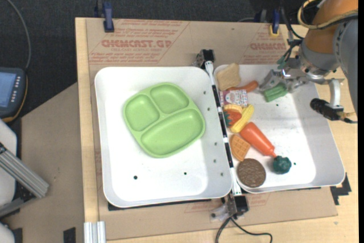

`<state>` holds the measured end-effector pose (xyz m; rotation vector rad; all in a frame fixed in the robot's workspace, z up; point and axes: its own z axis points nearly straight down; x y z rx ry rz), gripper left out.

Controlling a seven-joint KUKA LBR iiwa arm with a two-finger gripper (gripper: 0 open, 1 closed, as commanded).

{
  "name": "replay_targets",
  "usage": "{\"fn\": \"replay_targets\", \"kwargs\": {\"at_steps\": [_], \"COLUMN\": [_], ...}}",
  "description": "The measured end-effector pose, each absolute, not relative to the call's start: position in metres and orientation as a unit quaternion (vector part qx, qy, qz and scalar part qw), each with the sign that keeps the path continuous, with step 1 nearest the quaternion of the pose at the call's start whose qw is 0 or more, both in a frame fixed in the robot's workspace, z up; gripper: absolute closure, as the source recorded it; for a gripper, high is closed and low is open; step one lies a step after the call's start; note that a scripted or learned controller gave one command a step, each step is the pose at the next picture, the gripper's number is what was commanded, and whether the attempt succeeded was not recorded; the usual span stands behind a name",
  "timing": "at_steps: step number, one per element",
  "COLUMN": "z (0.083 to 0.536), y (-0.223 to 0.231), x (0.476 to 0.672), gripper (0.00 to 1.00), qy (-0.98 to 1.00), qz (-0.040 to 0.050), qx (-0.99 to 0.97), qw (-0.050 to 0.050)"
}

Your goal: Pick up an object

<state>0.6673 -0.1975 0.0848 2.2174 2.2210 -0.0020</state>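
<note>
Tabletop (85,139): brown board, printed red lettering along the far edge, two blue clamps at the far side.
Left bin (114,179): shallow, white, sits on the tabletop beside the right bin.
Green plate (164,119): three compartments, lies flat near the middle of the left bin, turned at a slant.
Right bin (318,151): shallow, white, toys gathered along its left wall.
Arm (333,25): grey with an orange band, reaches in from the right over the far corner of the right bin.
Jaws (280,83): low over the far part of the right bin; whether they are spread or pressed together cannot be told from this view.
Green block (273,93): small, flat, lies directly at the tips of the jaws, touching or just under them; a grip on it cannot be confirmed.
Bread slice (228,75): tan, far left corner of the right bin.
Red packet (236,97): just nearer than the bread, left of the green block.
Banana (244,118): yellow, near the left wall, middle of the bin.
Carrot (259,139): orange, slanted, just beside the banana.
Waffle (239,148): tan, touching the carrot's left side.
Brown cookie (251,172): round, near corner.
Teal piece (281,164): small, right of the cookie.
</note>
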Motion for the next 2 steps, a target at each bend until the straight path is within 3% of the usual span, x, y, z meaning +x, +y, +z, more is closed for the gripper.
{"fn": "replay_targets", "kwargs": {"at_steps": [1,2], "z": [0.098,0.187], "y": [-0.196,-0.132], "x": [0.668,0.609], "gripper": [1.00,1.00], "qy": [0.708,0.709], "qz": [0.0014,0.0009], "qx": [0.706,0.706], "qw": [0.004,0.000]}}
